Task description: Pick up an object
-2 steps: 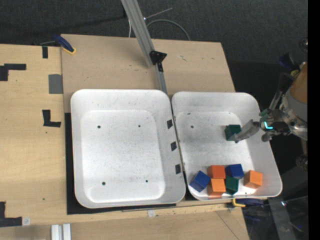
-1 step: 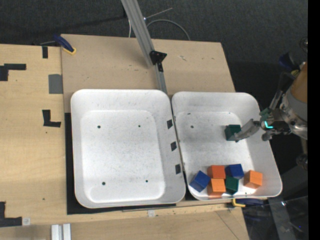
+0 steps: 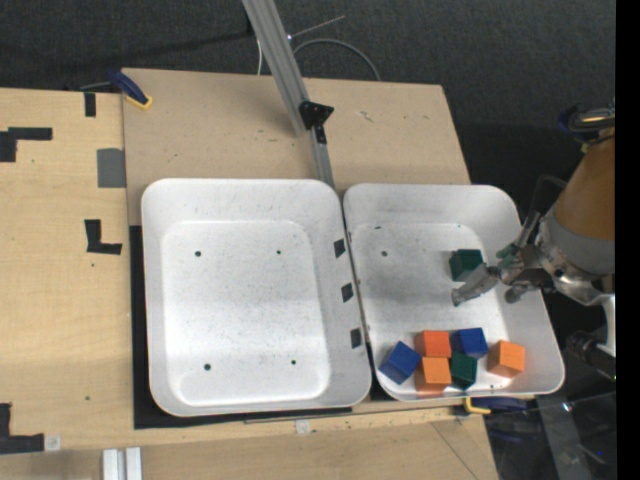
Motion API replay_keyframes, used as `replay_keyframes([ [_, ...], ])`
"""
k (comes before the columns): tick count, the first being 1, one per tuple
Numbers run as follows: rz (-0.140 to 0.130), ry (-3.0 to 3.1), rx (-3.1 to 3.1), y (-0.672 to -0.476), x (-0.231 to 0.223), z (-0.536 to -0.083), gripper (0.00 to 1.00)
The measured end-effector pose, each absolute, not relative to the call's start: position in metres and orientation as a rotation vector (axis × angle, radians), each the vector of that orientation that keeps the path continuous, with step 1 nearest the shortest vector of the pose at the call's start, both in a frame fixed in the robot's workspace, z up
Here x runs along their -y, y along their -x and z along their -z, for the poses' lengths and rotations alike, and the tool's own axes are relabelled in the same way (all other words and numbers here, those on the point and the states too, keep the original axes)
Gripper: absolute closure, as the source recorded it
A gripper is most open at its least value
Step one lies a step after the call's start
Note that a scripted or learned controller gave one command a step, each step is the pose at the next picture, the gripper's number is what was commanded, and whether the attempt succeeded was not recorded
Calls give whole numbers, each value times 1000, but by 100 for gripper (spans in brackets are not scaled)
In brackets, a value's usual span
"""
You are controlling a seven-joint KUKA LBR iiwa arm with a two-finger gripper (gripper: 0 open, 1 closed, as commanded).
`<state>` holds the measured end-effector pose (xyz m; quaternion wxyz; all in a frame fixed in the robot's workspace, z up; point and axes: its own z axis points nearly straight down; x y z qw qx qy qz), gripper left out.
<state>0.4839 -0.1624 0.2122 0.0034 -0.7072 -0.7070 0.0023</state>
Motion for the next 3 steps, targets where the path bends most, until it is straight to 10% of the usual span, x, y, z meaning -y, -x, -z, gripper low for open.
replay_keyframes([
  [2, -6, 2217, 2219, -492, 157, -90, 0],
  [3, -2, 2216, 2220, -492, 157, -103, 100],
])
